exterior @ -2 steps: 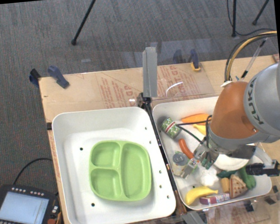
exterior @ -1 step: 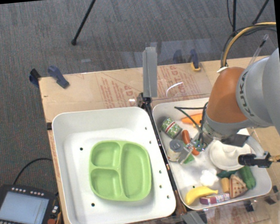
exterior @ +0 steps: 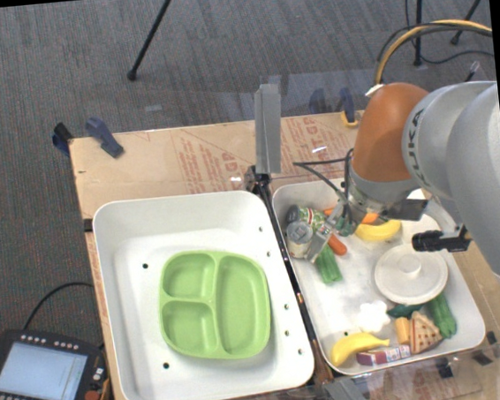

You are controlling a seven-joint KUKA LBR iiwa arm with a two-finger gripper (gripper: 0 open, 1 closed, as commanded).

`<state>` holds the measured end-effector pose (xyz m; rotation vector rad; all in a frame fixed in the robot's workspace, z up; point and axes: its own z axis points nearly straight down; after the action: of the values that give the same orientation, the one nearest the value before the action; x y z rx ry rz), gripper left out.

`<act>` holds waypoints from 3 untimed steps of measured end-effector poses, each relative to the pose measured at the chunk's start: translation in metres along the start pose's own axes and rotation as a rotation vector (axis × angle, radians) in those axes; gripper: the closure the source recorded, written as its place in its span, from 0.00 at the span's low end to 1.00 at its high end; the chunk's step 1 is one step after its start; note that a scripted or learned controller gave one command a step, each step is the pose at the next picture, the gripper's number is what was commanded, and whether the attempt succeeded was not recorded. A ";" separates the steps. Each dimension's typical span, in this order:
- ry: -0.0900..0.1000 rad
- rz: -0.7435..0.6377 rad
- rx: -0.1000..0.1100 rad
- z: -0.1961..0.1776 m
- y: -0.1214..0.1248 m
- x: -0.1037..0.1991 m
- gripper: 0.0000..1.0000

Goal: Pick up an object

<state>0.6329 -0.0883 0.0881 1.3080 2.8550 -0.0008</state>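
Note:
My gripper is low in the right bin, at its back left part, under the orange band of the arm. It sits right beside a tin can lying on its side, with an orange carrot and a green vegetable just below it. A yellow banana lies at the gripper's right. The wrist hides where the gripper meets these objects.
A white round lid lies in the middle right of the right bin. At its front are a second banana, a pizza slice, a green pickle and a small white lump. The left bin holds a green divided plate.

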 end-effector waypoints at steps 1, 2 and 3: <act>0.003 0.227 0.002 0.001 -0.026 0.017 0.00; 0.003 0.213 0.003 0.001 -0.023 0.020 0.00; 0.005 0.332 0.003 0.001 -0.039 0.029 0.00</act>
<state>0.5845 -0.0912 0.0867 1.7653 2.6039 -0.0019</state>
